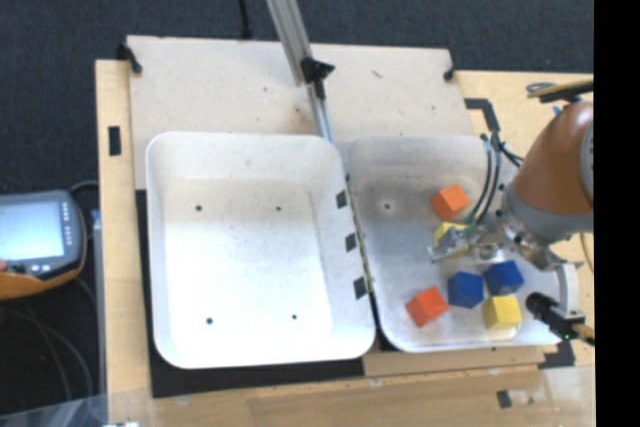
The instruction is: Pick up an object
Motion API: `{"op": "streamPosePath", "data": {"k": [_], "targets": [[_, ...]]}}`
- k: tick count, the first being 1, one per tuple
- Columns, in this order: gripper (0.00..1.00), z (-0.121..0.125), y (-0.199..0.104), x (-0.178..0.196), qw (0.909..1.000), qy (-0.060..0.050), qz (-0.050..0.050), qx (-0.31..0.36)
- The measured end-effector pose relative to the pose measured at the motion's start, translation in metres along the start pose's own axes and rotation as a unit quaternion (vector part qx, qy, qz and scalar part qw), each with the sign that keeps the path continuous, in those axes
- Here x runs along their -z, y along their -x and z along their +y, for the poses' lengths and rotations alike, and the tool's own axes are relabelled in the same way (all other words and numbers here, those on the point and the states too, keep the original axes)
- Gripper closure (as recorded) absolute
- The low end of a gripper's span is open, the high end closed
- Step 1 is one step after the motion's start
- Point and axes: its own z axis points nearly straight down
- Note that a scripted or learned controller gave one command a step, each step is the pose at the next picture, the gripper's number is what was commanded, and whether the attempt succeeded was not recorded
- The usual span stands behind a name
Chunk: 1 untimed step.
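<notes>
Approach step: gripper (462,242) low in the right shallow white plastic bin (400,165) over a small yellow block (446,233), finger state unclear; next, confirm closure before lifting.

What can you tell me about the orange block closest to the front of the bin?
The orange block is a small cube with a matte, solid-coloured surface, sitting turned at an angle on the floor of the right bin, near its front-left corner. A blue block sits just to its right. Nothing grips it.
</notes>
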Motion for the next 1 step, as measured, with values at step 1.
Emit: {"op": "streamPosePath", "data": {"k": [1], "targets": [[0.0,0.0644,-0.026,0.0138,0.9999,-0.01,0.003,0.001]]}}
